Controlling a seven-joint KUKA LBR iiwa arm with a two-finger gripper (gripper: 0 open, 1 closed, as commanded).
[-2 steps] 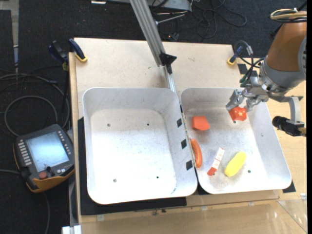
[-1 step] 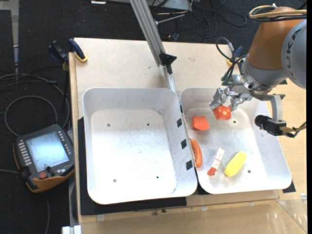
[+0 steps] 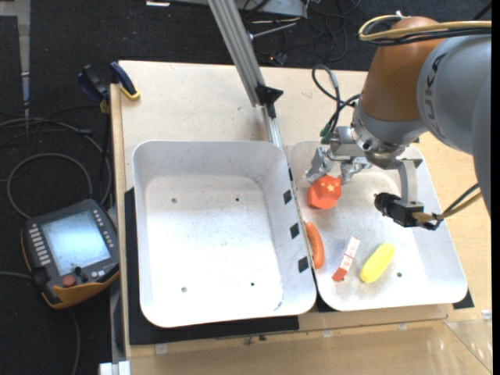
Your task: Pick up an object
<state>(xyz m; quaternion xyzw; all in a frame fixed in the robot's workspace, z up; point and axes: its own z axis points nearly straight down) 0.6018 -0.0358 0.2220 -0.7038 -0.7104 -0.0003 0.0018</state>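
Observation:
My gripper (image 3: pixel 334 170) hangs over the back left part of the right bin (image 3: pixel 437 276). It stands open, its fingers spread just above an orange-red block (image 3: pixel 323 193) with a small yellow mark on top. Nothing is between the fingers. Further forward in the same bin lie an orange sausage-shaped piece (image 3: pixel 314 244) along the left wall, a small white and red tube (image 3: pixel 346 258), and a yellow oblong fruit (image 3: pixel 376 262).
The left bin (image 3: pixel 148 209) sits beside the right one, sharing a raised middle wall. A black part with a cable (image 3: pixel 400 208) hangs from the arm over the right bin. A slanted metal pole (image 3: pixel 238 41) crosses behind the bins. A control pendant (image 3: pixel 69 250) lies off the bench at left.

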